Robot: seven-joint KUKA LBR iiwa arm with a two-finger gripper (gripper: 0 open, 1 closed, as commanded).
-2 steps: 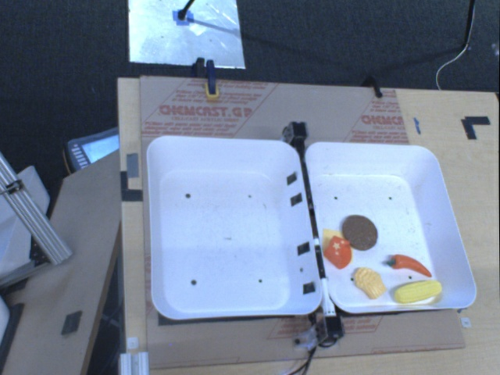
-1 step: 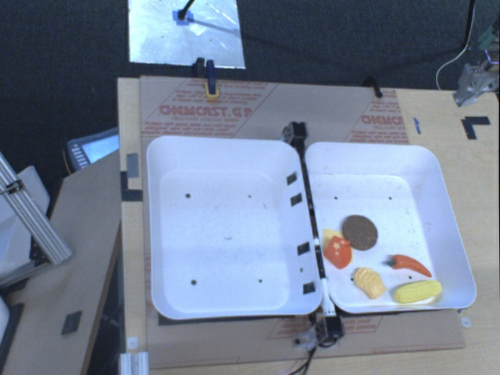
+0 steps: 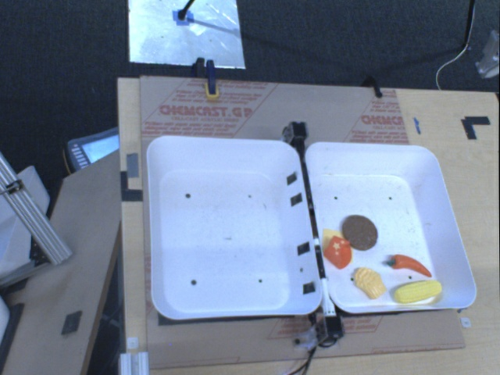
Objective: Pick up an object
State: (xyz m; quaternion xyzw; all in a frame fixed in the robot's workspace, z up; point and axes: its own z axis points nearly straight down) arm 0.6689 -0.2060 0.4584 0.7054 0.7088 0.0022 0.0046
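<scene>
Nothing looks picked up yet: every item lies loose on the floor of the right bin, so as far as can be judged the whole task is still ahead. Nearest, at about 5 o'clock in that bin, a yellow corn cob rests along the front wall, with a paler yellow piece just beside it toward 6 o'clock. A little farther in, a chili lies near 4 o'clock, and a tomato slice sits near 7 o'clock close to the divider, touching or nearly touching the brown disc above it toward the bin's middle. The left bin carries only its mounting holes. Both bins sit on cardboard on the tabletop, and beyond it at 12 o'clock lies a foil sheet. The tool's state cannot be told. What remains, by my reading, is to approach one item, close on it, and lift; the disc, lying flat, seems the hardest to pinch.
</scene>
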